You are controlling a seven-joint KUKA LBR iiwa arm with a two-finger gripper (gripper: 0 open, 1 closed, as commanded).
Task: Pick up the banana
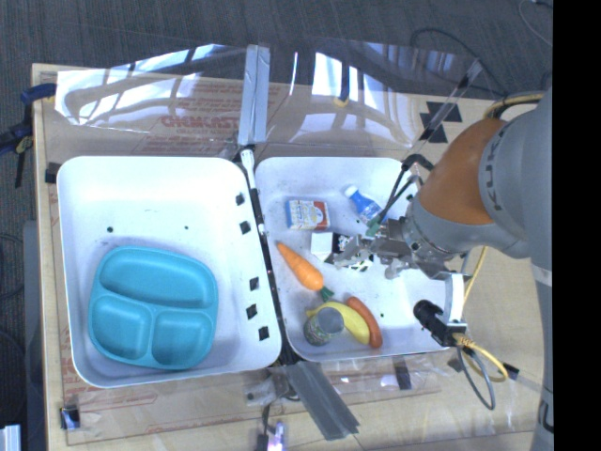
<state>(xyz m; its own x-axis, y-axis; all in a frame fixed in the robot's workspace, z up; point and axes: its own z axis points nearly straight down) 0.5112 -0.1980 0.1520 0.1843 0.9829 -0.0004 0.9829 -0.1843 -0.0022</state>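
Arm over right bin, banana untouched near front wall.

We see the bench (141, 92) with two white bins; left bin (141, 181) holds a blue divided plate (153, 305). Arm (498, 195) reaches into the right bin (310, 172), hand (355, 249) mid-bin, grip state we cannot tell. Carrot (300, 266) lies just beside it; banana (349, 321) sits between a red sausage (366, 321) and a grey can (325, 325).

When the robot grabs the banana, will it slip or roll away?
The banana is curved and looks smooth, so it might slip some. It probably won't roll far: a red sausage and a small can seem to touch it, crowding the gripper.
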